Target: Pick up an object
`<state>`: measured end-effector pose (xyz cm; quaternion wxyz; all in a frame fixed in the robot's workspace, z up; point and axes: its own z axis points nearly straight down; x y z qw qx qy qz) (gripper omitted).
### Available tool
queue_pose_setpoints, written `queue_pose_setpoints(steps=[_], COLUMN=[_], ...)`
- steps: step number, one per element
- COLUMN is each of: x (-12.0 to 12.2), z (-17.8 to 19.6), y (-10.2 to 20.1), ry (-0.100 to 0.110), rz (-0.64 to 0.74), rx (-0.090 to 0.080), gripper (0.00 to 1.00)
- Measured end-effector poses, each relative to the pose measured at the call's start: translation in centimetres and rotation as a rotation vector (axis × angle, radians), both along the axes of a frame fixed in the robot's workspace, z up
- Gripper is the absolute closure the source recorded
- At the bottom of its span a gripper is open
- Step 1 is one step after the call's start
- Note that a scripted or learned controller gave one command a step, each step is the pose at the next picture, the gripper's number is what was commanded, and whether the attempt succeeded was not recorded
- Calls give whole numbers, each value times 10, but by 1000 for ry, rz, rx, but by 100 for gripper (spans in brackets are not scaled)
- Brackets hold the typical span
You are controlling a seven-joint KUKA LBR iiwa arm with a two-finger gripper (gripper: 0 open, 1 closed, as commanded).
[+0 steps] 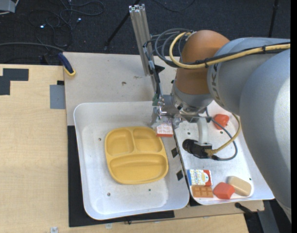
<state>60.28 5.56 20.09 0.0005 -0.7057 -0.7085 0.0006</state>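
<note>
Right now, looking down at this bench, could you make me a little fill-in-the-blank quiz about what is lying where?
1. The divided plate in the left bin is coloured ____.
2. That plate has ____ compartments.
3. The small carton lies in the ____ bin.
4. The gripper hangs over the plate's ____ right corner.

Missing words: yellow; three; right; upper

A robotics lab: loose black cables [66,8] strewn over dark carpet, a bare plywood bench [27,144], an aluminium mounting post [141,38]

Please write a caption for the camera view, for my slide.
KUKA arm's gripper poised near yellow divided tray in left bin.
</note>
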Motion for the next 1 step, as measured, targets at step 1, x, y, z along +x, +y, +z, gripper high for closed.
queue_pose_setpoints(steps=[1], x=[10], z=[17], y=[43], ry=[0], rz=[1], rx=[2], gripper=[100])
